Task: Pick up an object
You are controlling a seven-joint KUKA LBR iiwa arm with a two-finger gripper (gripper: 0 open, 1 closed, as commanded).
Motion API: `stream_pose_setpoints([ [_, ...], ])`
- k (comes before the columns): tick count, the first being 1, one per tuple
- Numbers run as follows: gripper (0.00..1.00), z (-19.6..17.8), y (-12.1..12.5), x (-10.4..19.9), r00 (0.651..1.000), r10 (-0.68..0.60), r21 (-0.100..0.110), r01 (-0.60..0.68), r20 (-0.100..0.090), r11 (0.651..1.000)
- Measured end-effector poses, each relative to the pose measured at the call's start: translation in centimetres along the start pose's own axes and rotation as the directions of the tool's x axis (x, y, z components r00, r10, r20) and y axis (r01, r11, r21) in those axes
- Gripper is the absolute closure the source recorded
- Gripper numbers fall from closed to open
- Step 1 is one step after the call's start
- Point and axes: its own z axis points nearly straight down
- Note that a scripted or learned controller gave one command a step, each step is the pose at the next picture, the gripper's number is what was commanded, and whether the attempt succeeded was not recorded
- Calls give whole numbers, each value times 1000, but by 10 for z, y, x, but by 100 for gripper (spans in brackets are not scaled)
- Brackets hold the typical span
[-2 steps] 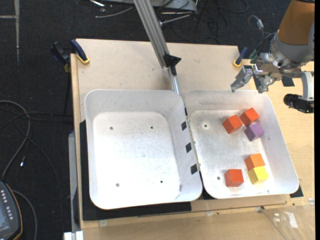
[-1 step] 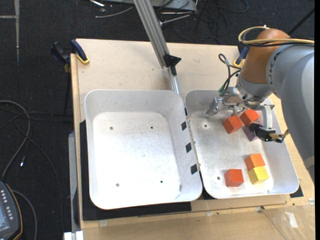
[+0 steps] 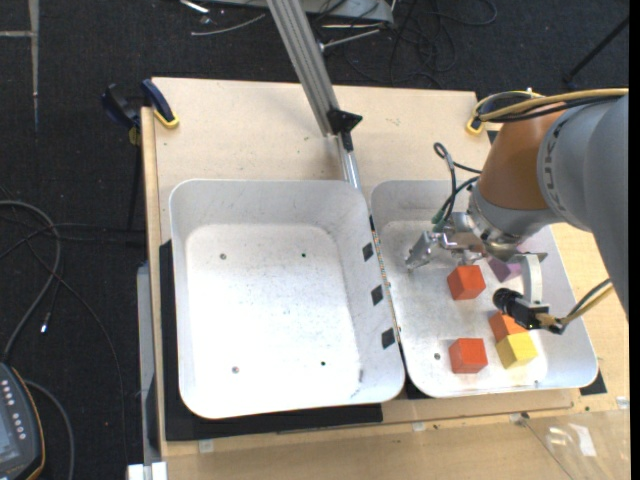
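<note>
Four blocks in the right bin (image 3: 420, 203); I'm in the approach step, nothing grasped.
My end effector (image 3: 432, 248) hangs beside the nearest orange cube (image 3: 466, 282), state I cannot tell; next it must centre over that cube and descend.

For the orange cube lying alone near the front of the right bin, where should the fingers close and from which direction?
Grip the orange cube across its left and right flat faces, coming straight down. Its top is exposed, and the yellow block on its right stands slightly apart, leaving finger room.
</note>
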Motion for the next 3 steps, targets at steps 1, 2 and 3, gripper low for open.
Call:
stream_pose_setpoints([
  [1, 0, -2, 74, -33, 1000, -4, -13, 4, 5, 1000],
  [2, 0, 0, 1, 7, 1000, -1, 1, 1, -1, 1000],
  [3, 0, 0, -38, -31, 1000, 3, -3, -3, 2, 1000],
])
